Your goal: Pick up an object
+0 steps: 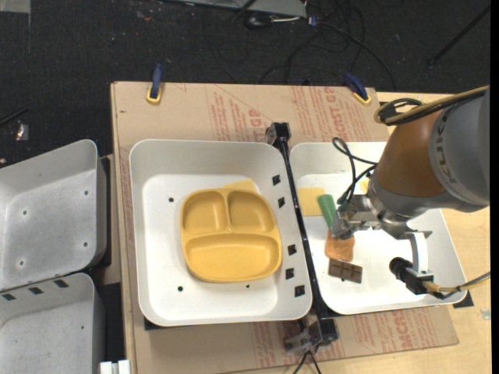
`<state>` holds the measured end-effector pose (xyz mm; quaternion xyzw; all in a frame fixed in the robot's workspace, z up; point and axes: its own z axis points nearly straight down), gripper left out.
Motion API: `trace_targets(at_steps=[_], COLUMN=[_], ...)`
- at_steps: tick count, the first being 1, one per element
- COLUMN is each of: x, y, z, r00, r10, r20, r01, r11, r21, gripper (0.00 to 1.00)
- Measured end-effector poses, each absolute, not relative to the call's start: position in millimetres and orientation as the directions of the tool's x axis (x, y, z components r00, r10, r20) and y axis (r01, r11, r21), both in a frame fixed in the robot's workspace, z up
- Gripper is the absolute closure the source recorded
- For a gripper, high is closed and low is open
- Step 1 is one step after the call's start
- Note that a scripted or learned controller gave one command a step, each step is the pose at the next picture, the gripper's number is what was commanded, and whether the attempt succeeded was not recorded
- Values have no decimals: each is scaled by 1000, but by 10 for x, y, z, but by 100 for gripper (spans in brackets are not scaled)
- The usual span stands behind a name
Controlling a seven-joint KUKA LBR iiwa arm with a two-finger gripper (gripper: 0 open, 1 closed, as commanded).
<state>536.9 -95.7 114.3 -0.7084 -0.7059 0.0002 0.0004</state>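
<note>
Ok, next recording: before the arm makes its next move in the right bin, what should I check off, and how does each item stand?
1. End effector over the right bin: ok.
2. Orange block right beneath it: ok.
3. Block actually gripped: cannot tell.
4. Green marker and brown piece apart from the block: not ok, both crowd it.
5. Yellow tray sits in the left bin, out of the way: ok.

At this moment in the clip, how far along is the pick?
Reaching looks done: the arm is over the right bin, with the gripper low among a green object, an orange block and a brown piece. A grasp looks under way, but nothing is visibly held. Gripping and lifting remain. The yellow tray sits in the left bin.
</note>
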Motion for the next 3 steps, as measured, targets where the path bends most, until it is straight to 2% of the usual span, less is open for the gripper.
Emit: trace_targets(at_steps=[2,3], x=[5299,5311], y=[-1106,-1107], z=[2259,2599], r00=[-1,-2], r10=[1000,1000], r20=[-2,-1], r01=[1000,1000], r11=[1,2], r21=[7,4], gripper=[100,100])
